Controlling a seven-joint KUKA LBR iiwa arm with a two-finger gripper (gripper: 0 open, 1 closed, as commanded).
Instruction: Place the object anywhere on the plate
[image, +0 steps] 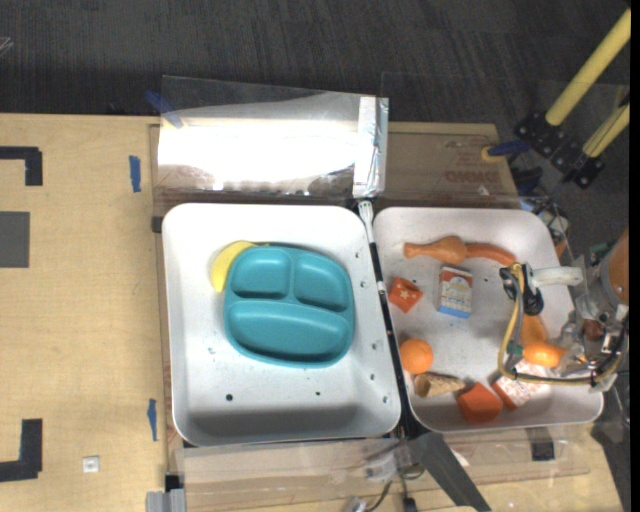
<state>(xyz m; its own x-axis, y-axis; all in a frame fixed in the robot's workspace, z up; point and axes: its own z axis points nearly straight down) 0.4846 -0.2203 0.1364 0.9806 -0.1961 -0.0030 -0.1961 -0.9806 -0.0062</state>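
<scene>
No object is on the plate yet, and which one is meant isn't settled. My guess is the orange fruit (543, 353), since it lies just beside the gripper (596, 352), near the right edge of the right bin (450, 214) and toward its lower right corner. The gripper sits low at that edge, probably lined up for a pick there. I can't tell whether it's open or closed, and I see nothing held in it. Other items are scattered in the same bin: a red-orange block (480, 400) and a brown piece (438, 383) along the bottom edge, an orange ball (416, 355) and a small red box (404, 294) by the left edge, a small carton (455, 293) mid-bin, and a long orange piece (455, 250) along the top. It's cluttered, so I see a risk of grabbing a neighbour. The teal plate (290, 303) is in the middle of the left bin (200, 400) with its compartments bare, so there's plenty of room for a drop. A yellow thing (228, 262) pokes out at the plate's upper left rim, touching it or tucked under; unclear which.
</scene>
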